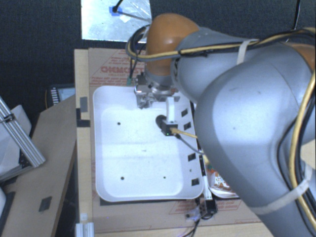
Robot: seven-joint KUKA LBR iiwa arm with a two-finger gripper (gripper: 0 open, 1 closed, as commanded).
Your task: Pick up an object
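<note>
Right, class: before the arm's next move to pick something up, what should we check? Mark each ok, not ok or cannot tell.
1. Two-finger gripper over the shallow white left bin: ok, at its far edge.
2. Object below the gripper: not ok, bare white floor there.
3. Gripper already holding something: cannot tell.
4. Other targets: cannot tell; the grey arm covers the area right of this bin, with a printed orange-and-white item peeking out.
</note>
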